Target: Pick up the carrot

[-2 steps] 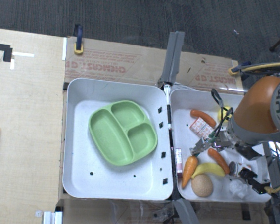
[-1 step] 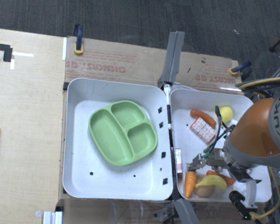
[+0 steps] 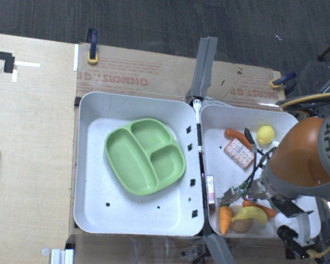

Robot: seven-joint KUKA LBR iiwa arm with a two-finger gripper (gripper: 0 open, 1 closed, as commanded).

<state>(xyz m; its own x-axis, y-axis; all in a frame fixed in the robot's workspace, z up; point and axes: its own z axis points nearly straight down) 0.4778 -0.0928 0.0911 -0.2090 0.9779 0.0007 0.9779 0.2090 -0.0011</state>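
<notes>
Hovering jaws [image 3: 236,191] just above carrot [image 3: 224,219], opening indiscernible, arm [image 3: 301,153] hiding bin [image 3: 208,162] contents

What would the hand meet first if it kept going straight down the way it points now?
Probably the carrot. The hand hangs just above its top end in the right bin, beside the banana. Height is hard to judge from this slanted view, so the gap left is unclear.

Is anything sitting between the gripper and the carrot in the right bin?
Nothing visible does. The gripper hangs just above the carrot at the right bin's front-left corner. A banana and a brownish potato crowd the carrot's right side, not the gap.
</notes>
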